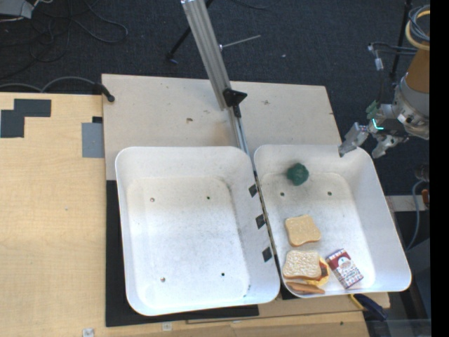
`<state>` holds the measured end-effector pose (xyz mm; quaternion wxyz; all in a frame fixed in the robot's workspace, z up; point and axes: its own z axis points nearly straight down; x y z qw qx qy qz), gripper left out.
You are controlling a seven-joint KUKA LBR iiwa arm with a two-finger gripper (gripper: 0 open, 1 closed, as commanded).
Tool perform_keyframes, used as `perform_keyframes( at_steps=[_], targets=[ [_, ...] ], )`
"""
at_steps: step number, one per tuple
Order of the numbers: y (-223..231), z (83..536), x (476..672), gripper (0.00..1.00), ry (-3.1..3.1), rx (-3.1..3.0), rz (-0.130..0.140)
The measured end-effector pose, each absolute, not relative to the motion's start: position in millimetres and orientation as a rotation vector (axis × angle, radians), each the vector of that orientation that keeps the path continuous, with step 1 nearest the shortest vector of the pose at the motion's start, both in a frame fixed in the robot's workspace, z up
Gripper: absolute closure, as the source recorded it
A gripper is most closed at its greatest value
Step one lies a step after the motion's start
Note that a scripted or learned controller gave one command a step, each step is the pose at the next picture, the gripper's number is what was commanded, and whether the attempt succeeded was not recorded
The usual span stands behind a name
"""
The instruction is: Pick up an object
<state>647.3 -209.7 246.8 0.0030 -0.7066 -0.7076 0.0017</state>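
Note:
The right bin (382,209) holds a dark green ball (298,173) near its back. A single slice of toast (302,229) lies in the middle. A sandwich (304,269) and a small red and white packet (345,268) rest at the bin's front edge. My gripper (367,142) hangs by the back right corner of this bin, to the right of the green ball and well apart from it. Its fingers (349,143) are spread open with nothing between them.
The left bin (133,188) sits beside the right one, with a divider of black clips (258,220) between them. A slanted aluminium post (210,55) rises behind the bins. A wooden table (49,216) lies to the left.

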Motion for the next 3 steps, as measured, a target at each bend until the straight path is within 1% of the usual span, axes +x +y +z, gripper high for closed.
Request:
perform_keyframes(
  at_steps=[1, 3],
  targets=[
    [-209, 250, 648.3, 0.0, -2.225, -2.215, 0.003],
    [-200, 122, 639.9, 0.0, -2.219, -2.213, 0.007]
  ],
)
